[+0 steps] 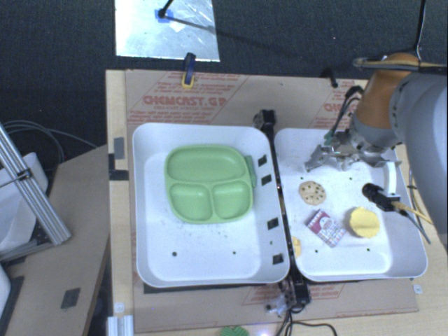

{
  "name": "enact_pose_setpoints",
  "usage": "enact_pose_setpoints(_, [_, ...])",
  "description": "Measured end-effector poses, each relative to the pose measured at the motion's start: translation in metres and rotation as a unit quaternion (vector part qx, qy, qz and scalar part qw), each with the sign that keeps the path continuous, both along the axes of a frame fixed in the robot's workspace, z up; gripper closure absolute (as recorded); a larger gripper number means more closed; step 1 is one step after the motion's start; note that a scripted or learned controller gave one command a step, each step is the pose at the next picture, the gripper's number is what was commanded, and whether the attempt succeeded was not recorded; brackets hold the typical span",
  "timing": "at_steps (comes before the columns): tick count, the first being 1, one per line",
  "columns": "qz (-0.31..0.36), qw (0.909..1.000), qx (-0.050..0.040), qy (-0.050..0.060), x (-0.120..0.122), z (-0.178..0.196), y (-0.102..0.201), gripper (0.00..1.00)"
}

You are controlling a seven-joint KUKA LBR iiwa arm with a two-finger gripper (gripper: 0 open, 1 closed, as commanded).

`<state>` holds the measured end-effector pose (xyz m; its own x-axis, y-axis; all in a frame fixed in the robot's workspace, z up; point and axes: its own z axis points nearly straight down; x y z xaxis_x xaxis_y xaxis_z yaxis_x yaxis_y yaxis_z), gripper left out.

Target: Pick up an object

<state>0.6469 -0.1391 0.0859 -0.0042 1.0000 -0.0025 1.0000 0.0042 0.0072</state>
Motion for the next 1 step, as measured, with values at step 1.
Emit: enact_pose_setpoints(1, [-0.003, 1.0000, 0.0028, 0.008, -0.1065, -0.0024, 0.0241, 0.00])
